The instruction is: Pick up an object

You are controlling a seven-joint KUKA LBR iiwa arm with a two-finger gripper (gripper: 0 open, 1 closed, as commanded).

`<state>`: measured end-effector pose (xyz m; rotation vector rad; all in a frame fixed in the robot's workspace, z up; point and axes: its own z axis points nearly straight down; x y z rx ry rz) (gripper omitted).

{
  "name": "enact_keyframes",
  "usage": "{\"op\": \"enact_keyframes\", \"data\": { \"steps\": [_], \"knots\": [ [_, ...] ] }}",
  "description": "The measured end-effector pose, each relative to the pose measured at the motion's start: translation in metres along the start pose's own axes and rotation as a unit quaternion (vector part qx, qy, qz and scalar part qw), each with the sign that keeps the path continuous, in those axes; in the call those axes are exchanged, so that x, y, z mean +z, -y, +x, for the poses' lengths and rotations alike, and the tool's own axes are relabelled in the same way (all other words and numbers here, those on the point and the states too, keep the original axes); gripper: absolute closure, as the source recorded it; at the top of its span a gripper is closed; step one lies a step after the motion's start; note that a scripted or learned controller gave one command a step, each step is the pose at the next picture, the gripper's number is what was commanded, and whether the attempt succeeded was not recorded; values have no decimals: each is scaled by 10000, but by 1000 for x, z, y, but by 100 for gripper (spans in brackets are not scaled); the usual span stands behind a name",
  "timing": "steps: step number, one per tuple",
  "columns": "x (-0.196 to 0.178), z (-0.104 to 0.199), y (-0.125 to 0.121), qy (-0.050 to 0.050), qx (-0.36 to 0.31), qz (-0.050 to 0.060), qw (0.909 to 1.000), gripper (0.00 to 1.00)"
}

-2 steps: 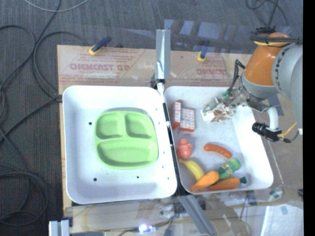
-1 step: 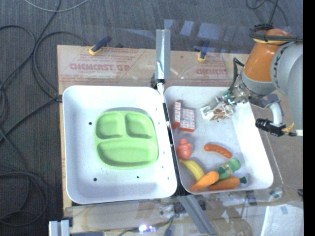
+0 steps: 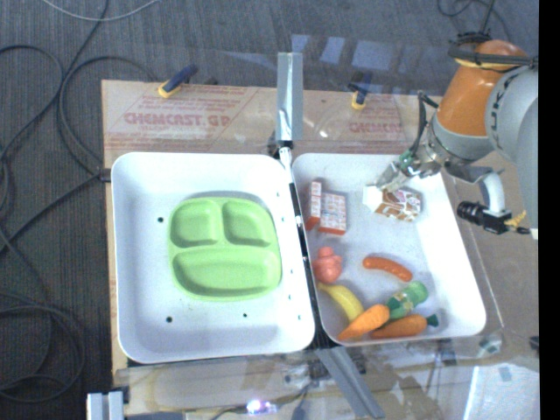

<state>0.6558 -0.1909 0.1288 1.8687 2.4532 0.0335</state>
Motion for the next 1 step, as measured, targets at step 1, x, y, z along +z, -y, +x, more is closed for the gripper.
{"op": "enact_keyframes", "data": {
  "steps": [1],
  "knots": [
    [10,2,6,-42,4,90,10000,0]
  ]
}}
